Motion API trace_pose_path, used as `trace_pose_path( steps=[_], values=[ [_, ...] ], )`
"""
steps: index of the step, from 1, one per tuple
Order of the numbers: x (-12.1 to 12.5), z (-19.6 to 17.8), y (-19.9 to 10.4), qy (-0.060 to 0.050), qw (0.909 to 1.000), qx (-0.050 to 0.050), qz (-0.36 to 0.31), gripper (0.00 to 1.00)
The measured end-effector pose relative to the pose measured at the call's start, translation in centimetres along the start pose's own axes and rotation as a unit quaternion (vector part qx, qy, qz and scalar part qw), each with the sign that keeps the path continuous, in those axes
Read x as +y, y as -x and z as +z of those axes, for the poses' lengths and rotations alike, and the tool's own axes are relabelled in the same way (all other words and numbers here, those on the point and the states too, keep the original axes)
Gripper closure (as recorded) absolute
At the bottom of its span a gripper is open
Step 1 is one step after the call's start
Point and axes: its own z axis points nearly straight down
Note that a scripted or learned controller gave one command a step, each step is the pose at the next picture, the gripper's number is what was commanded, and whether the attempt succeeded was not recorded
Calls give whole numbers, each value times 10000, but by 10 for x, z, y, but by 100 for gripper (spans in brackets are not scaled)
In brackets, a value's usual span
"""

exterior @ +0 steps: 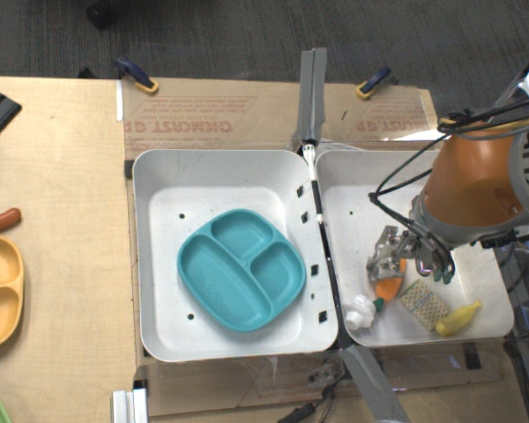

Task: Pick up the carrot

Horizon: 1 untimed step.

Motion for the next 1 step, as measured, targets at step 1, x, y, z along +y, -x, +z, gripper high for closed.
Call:
trace_pose_path(
  steps=[1],
  values=[
    [37,-133,29,-3,9994,-15,331,100]
  ],
)
